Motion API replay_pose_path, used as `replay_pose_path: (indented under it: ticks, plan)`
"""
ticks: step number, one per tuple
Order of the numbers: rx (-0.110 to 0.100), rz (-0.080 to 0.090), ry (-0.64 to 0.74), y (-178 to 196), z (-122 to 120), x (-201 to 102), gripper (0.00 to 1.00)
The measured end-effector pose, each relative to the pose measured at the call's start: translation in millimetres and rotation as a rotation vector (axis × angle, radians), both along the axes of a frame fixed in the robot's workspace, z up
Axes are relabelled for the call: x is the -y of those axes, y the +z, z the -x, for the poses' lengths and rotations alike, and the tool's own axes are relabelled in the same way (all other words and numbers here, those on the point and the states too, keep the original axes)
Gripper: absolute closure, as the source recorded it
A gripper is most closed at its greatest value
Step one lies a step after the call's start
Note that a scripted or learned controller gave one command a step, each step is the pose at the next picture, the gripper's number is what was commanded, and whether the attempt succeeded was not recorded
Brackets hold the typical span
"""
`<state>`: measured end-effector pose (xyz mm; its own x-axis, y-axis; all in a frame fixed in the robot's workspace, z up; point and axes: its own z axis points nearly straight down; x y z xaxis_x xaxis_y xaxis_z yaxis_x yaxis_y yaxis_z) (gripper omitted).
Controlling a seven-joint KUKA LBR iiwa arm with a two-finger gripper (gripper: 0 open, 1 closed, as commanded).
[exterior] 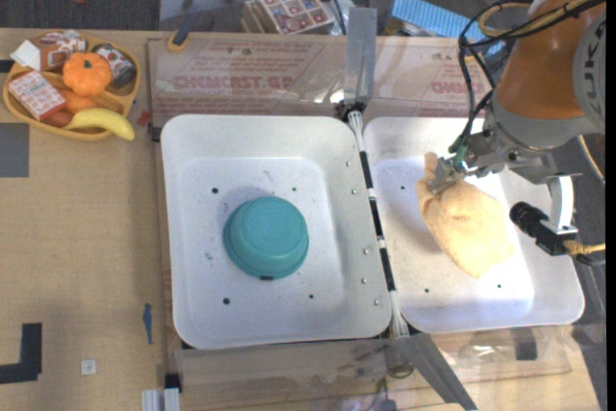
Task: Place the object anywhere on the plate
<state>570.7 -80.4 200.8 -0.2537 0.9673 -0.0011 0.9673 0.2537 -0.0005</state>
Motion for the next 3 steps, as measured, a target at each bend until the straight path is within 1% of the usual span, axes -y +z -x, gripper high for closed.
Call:
replay_pose_path:
  ticks: [1, 3]
  plan:
    - [0.003, 0.000, 0.002, 24.1, -0.9, -0.2, 1.00]
    - [0.007, 0.001, 0.803, 22.5, -50.9, -85.3, 1.00]
